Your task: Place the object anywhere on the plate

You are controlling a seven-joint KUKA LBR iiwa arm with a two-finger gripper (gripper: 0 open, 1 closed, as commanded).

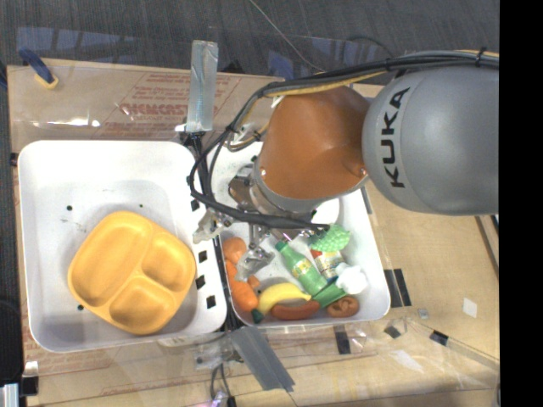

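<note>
A yellow plate (131,270) with three compartments lies in the left white bin (51,168), with nothing on it. The right bin (377,278) holds a heap of toy food: a banana (284,295), an orange carrot (243,293), a green bottle (301,264), a brown sausage (295,311) and a green leafy piece (331,239). My gripper (261,257) hangs low over the left part of this heap, just above the carrot and beside the bottle. The orange wrist band (310,147) and grey arm (433,138) hide the far half of the right bin.
Black cables (204,172) loop from the wrist over the wall between the bins. A white lump (352,280) and a small brown piece (344,306) lie at the heap's right end. A taped grey strip (202,87) stands behind the bins.
</note>
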